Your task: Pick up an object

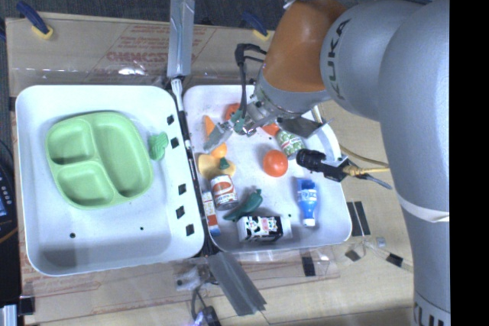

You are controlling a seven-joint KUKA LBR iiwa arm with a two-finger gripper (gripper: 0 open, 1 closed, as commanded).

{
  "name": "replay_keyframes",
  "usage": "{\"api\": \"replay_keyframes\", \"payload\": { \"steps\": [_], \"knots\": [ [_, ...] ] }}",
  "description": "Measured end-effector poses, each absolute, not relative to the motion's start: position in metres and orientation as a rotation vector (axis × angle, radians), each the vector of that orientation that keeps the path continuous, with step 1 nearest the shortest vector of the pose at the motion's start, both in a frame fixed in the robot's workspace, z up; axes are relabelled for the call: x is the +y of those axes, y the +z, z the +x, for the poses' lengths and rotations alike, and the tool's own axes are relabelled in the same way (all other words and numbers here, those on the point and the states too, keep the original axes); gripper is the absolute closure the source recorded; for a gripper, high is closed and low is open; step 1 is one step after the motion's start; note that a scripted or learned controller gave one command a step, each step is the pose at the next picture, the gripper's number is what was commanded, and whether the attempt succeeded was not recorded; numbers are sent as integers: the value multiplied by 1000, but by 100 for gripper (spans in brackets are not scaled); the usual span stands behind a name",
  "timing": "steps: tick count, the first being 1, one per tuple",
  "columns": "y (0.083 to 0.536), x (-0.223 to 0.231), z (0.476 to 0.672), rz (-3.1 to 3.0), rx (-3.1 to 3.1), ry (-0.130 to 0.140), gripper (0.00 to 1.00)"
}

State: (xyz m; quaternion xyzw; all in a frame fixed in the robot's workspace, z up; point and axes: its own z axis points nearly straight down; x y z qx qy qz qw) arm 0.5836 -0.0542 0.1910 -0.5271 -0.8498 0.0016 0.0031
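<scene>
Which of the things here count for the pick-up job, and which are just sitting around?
For the job:
pincer
right bin
orange ball
blue bottle
small can
black-and-white carton

Just lying about:
left bin
green divided tray
small green piece

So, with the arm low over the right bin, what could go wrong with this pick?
1. The right bin is crowded. The gripper sits close to the carrot and the yellow toy, so it may catch two things or push one away.
2. The small can stands upright just below; a bump could tip it over.
3. The tomato is round and could roll if it is nudged.
</scene>
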Motion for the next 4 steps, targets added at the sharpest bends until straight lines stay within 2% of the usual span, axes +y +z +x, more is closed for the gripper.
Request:
{"api": "replay_keyframes", "payload": {
  "steps": [1,2,3,4],
  "knots": [
    [191,-40,578,-1448,-2778,6,0],
    [191,-40,578,-1448,-2778,6,0],
    [191,-41,570,-1263,-2864,5,0],
    [192,-53,596,-943,-2999,1,0]
  ]
}}
